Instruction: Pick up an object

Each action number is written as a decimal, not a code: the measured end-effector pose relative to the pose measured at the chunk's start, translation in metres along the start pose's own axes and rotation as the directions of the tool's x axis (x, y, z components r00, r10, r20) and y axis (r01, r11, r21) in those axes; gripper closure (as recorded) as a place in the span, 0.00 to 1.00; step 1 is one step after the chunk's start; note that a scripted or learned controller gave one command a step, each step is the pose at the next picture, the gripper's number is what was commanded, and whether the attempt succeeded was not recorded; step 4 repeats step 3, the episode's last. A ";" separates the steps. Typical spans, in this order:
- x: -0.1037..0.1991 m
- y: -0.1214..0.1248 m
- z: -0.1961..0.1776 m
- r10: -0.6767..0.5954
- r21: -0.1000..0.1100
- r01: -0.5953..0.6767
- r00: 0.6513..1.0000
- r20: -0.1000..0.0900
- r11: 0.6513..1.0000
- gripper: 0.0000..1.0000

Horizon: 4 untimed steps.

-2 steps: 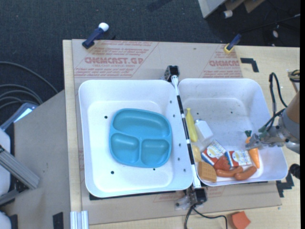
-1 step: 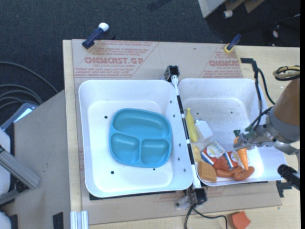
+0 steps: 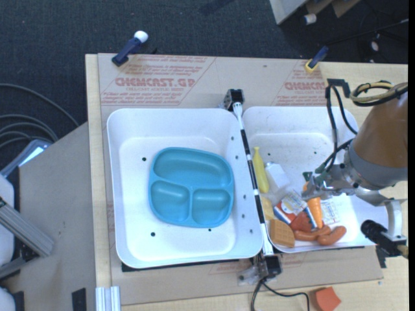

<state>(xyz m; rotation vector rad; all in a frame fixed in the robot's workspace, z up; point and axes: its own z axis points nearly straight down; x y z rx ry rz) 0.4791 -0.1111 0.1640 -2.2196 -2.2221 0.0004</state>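
Arm reaching into the right bin.
You're seeing the gripper hovering over the carrot, centre right; finger state can't be told.

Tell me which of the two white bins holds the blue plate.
The left white bin holds the blue three-compartment plastic plate, lying flat near its middle. The right white bin instead holds a cluster of small toy food items, where the arm reaches in.

The brown board under the bins carries red print. Behind the left bin it reads "CHEMCAST GP" in large letters, with smaller lines around it too fine to read. The same red print recurs behind the right bin, partly hidden.
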 end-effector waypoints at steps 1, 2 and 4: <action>0.057 0.000 -0.064 0.000 0.000 0.000 1.000 0.000 1.000 1.00; 0.120 0.000 -0.083 0.000 0.000 0.000 1.000 0.000 1.000 1.00; 0.173 0.000 -0.089 0.000 0.000 0.000 1.000 0.000 1.000 1.00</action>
